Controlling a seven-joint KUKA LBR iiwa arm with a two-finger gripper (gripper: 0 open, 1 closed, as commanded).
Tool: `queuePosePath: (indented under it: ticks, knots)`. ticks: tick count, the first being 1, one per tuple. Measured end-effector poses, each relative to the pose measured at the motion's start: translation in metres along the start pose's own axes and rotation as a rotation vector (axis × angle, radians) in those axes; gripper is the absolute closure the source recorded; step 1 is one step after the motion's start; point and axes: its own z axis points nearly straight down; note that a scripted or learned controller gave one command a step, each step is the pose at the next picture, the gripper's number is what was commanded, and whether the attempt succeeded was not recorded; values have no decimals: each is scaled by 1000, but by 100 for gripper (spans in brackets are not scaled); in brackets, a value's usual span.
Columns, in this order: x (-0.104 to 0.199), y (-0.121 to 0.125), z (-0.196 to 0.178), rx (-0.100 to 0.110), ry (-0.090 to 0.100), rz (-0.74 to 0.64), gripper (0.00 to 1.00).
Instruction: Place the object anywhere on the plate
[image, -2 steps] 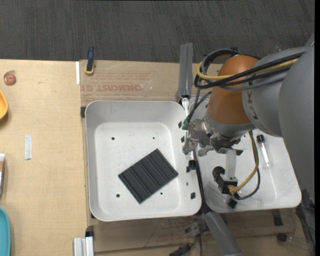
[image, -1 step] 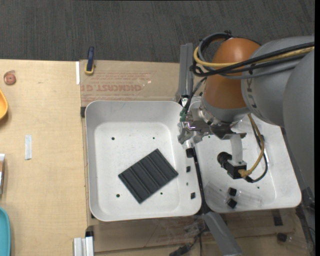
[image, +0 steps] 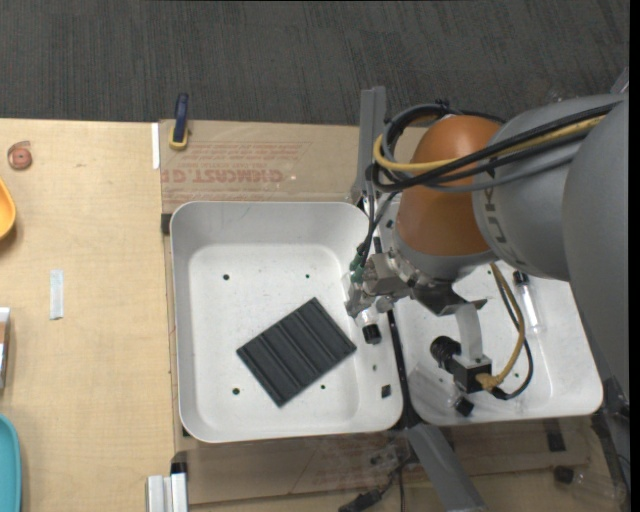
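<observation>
A dark ribbed plate (image: 296, 351) lies flat and turned at an angle on the floor of the left bin (image: 200, 235), toward that bin's near right corner. The jaws (image: 366, 312) hang just beside the plate's far right corner, over the wall where the two bins meet; whether they are apart or together I cannot tell. The grey arm (image: 540, 190) with its orange band (image: 445, 185) covers much of the right bin (image: 565, 385). A blue clamp (image: 180, 118) sits at the tabletop's far edge.
</observation>
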Motion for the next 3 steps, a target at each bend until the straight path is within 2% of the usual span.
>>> queuePosePath:
  ticks: [1, 2, 3]
  knots:
    - [10, -15, -86, -3, -1, -95, 100]
    - [5, 24, -1, -3, 0, -771, 100]
    - [-5, -44, -16, -4, -1, -858, 100]
